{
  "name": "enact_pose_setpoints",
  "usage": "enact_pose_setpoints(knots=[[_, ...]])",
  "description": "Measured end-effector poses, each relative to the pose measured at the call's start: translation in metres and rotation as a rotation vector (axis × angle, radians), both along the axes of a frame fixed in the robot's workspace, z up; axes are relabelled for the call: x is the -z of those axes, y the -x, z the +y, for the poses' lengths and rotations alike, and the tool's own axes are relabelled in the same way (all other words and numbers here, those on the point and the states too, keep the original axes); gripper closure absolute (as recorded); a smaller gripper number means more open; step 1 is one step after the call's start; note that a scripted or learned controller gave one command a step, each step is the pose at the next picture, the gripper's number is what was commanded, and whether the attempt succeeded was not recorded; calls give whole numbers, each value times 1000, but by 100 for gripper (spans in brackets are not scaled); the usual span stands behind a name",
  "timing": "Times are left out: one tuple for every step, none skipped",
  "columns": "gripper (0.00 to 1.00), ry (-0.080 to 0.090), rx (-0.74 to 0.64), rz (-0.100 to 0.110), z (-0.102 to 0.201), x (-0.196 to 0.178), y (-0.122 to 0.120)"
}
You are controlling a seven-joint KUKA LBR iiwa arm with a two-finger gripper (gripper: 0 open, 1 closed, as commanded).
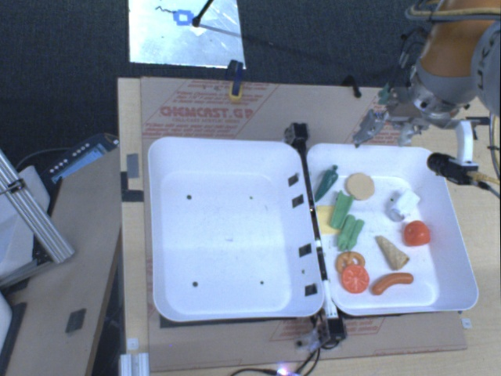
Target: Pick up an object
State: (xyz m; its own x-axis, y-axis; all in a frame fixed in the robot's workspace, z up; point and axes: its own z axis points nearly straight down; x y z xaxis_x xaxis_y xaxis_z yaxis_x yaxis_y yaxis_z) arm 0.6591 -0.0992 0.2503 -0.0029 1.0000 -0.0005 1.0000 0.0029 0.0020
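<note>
Two bins on the table (196,104); end effector (383,128) over the right bin's (458,233) far edge, grip cannot be told.
Right bin: nine food toys (368,233); left bin (227,225) bare.

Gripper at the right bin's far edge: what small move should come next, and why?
Probably a short move toward the camera and down into the right bin. The gripper hangs above that bin's far rim, apart from everything, while the nearest item, the round tan piece, lies just inside the rim.

Dark carpet floor (63,53), shiny metal sheet (186,22) lying on it, tan cardboard-covered bench (211,104), aluminium rail (31,218) at left
</note>
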Motion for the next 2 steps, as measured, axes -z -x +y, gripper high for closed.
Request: enact_pose_setpoints(knots=[[100,0,-3,-4,0,-12,-1],[100,2,-4,-18,9,-165,-3]])
